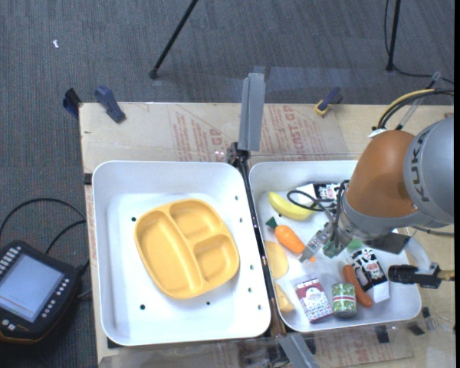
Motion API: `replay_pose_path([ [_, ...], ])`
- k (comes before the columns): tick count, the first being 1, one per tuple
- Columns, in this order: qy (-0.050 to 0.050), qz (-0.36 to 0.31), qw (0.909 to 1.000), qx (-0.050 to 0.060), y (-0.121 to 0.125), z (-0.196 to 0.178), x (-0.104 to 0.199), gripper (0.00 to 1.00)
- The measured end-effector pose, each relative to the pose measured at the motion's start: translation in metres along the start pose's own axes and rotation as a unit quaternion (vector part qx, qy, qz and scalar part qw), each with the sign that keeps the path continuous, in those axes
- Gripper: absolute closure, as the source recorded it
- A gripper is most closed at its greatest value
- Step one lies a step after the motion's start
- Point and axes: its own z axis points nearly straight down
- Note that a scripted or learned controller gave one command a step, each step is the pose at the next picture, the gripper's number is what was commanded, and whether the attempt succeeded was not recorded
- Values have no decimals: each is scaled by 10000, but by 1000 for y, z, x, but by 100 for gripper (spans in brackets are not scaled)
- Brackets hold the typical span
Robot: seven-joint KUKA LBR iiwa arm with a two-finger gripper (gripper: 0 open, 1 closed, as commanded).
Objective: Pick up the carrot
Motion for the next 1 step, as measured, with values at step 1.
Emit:
replay_pose_path([
  [1, -30, -1129, 9936, -9, 42, -94, 57, 100],
])
